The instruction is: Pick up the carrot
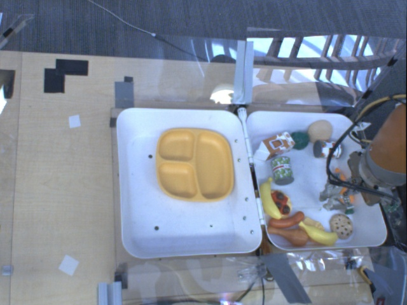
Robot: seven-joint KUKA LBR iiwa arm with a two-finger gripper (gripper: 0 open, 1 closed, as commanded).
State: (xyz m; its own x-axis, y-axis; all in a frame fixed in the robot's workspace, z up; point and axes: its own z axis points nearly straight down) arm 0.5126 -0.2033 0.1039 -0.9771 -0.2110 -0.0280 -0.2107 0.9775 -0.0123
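Carrot (342, 176) showed as small orange bits in right bin (299, 121), right side, mostly covered by claw (337, 196). Claw sat low over it; could not tell whether carrot was actually gripped. Good grasp would need closing across carrot's narrow width and straight lift, clear of cookie (341, 225) and banana (319, 234) nearby. Carrot's length and lie hidden under arm (385, 154). Small green-orange item at claw's tip too blurred to name. Yellow plate (194, 164) lay in left bin (137, 189), well apart.
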